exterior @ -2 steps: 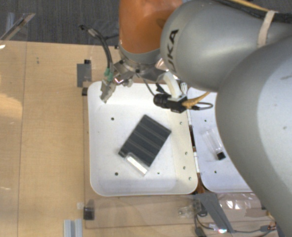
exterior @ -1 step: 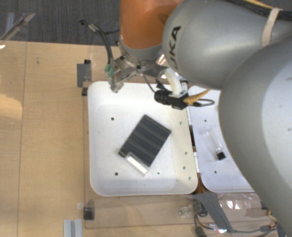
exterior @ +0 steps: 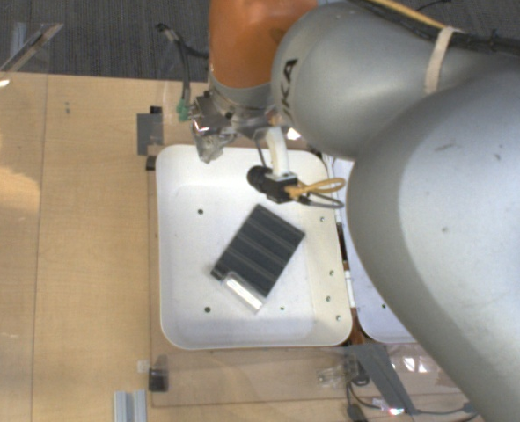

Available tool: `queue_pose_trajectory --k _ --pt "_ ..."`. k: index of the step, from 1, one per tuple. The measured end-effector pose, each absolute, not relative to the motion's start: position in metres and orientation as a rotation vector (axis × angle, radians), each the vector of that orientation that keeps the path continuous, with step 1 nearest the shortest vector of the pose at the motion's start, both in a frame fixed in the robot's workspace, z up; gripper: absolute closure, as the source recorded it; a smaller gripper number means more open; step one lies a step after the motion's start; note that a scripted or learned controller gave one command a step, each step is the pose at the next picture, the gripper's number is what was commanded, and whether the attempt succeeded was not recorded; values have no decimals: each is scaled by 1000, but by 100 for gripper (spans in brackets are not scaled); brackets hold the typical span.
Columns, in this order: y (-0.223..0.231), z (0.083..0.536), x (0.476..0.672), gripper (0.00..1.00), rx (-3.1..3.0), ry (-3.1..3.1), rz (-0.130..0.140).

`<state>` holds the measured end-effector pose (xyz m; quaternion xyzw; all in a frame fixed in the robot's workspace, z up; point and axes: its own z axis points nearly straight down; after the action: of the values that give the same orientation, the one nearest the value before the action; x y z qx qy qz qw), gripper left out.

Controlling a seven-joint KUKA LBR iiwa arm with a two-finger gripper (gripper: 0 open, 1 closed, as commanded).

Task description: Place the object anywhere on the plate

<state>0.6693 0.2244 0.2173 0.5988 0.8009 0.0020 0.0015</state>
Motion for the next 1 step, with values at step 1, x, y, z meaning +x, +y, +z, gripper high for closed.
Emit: queue_pose_trajectory --k 1 --pt "230 210 669 100 1683 2648 9"
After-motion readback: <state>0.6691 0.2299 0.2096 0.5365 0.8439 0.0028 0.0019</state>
